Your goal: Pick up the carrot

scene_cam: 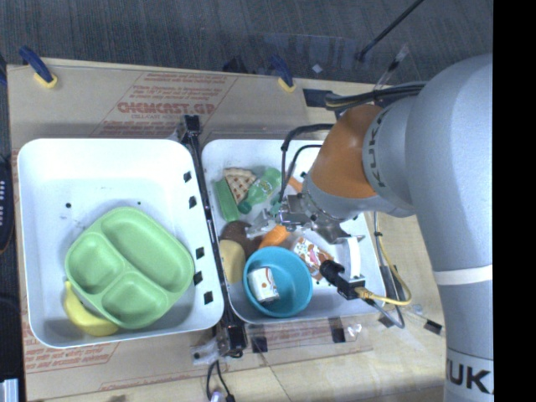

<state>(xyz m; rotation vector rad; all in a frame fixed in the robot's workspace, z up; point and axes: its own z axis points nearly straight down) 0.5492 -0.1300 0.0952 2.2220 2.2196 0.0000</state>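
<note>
Where pincer (283, 219) meets carrot (273, 236): right bin (251, 151)

The bulky grey metal arm (444, 191) enters from the right and bends down over the right-hand shallow white bin (219, 153). Its orange wrist band (343, 153) sits above that bin's middle, with the metal two-finger gripper (289, 216) low inside it.

Two shallow white plastic bins sit side by side: the left bin (38, 224) and the right bin (251, 151). The left one holds one light green three-compartment plastic plate (130, 265) and one yellow item (82, 316) under it. The right one holds one orange carrot (273, 236), one blue plastic bowl (278, 281), one green packet (265, 182) and one yellowish rounded piece (231, 260).
</note>
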